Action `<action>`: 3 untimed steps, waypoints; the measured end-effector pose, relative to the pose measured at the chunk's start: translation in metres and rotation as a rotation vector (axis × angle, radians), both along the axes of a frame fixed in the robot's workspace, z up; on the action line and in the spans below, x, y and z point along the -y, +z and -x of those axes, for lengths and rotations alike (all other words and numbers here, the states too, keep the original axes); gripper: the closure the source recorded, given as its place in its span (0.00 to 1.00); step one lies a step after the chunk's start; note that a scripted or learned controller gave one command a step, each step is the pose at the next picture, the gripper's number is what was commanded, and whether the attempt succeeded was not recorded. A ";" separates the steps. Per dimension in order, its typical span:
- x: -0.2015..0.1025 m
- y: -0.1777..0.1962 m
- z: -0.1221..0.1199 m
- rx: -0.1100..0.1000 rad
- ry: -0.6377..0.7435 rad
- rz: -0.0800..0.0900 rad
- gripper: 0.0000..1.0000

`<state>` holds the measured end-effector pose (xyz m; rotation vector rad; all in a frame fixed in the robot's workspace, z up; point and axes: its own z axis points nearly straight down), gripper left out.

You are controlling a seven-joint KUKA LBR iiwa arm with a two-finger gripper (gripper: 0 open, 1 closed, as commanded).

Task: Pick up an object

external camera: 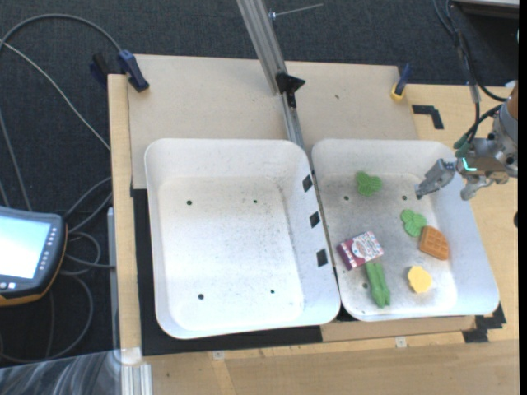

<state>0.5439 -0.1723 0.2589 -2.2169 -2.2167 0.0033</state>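
1. Gripper (449,183) – at 3 o'clock of the view, over the right bin's (482,257) upper right edge; two fingers spread apart, nothing between them. One finger (431,179) points toward 9 o'clock, tip above the bin floor.
2. Right bin holds six things: green leafy toy (368,183) at 12 o'clock of the bin, small green piece (413,220) near centre right, waffle (434,243) just beside it at 5 o'clock.
3. Small box (360,249), maroon and white with a printed label – writing too small to read; at bin's centre left.
4. Green vegetable toy (377,282) touching the box's lower edge, lying toward 6 o'clock.
5. Yellow piece (420,280) at 5 o'clock of the bin, apart from the rest.
6. Left bin (165,171) at 9 o'clock of the right one, rims touching.
7. Tablet (25,253) at far 9 o'clock, screen lit, unreadable.
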 end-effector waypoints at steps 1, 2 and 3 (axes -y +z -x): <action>0.000 0.002 0.000 0.004 0.001 0.001 0.00; 0.002 -0.061 0.001 -0.002 0.000 0.000 0.00; 0.003 -0.105 -0.003 -0.001 0.000 0.000 0.00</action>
